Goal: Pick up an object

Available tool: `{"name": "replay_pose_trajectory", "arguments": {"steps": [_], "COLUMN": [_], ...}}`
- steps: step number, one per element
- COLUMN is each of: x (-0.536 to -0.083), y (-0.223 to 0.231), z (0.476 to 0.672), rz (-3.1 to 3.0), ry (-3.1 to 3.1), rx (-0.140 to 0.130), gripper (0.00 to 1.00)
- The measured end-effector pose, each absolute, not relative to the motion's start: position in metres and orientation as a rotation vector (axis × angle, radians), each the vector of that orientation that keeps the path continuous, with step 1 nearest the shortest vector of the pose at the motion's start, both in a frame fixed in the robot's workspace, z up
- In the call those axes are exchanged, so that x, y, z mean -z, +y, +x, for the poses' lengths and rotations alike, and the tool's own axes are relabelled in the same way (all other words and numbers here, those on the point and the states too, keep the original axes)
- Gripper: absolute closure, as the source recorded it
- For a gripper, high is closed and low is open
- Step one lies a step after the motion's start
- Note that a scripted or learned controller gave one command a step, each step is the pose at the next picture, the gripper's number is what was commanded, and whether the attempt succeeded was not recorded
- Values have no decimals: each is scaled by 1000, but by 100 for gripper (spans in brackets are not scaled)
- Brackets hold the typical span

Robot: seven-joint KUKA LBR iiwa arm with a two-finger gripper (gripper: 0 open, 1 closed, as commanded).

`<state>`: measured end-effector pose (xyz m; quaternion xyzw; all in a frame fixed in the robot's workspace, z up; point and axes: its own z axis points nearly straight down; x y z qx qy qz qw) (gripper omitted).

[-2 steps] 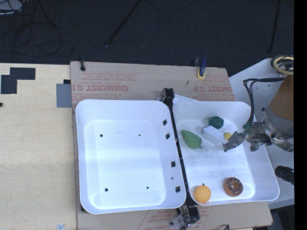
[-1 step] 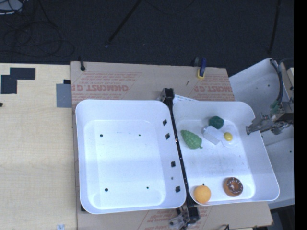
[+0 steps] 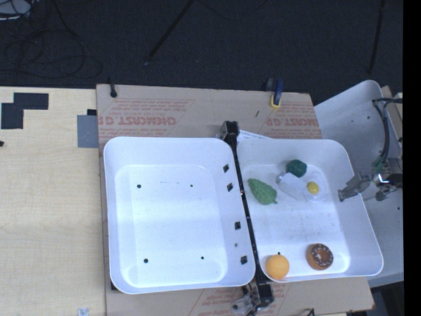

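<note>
You can see the gripper [image 3: 350, 189] just past the right bin's [image 3: 358, 242] right rim, holding nothing; you cannot tell how it is set. Inside that bin, the orange ball [image 3: 277, 266] and brown donut [image 3: 320, 256] sit near the front wall, the green leafy toy [image 3: 262, 191] near the left wall

Robotics lab or test cell. Two shallow white plastic bins [image 3: 168, 153] sit clamped side by side on a printed brown cardboard sheet [image 3: 197, 114] over a pale wooden bench [image 3: 46, 196]. Loose black cables [image 3: 39, 18] trail across dark floor beyond the bench's far edge.
</note>
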<state>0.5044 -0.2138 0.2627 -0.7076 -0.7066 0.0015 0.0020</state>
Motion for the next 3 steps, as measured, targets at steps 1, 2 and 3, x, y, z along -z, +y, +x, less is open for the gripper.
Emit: {"name": "replay_pose_trajectory", "arguments": {"steps": [1,2,3], "x": [-291,-291,-303], "y": [-214,-213,-214], "z": [515,474,476], "rz": [-2220,-2219,-2219], "ry": [-2224,-2218,-2222], "rx": [0,-2,-1], "gripper": [0,0,0]}}
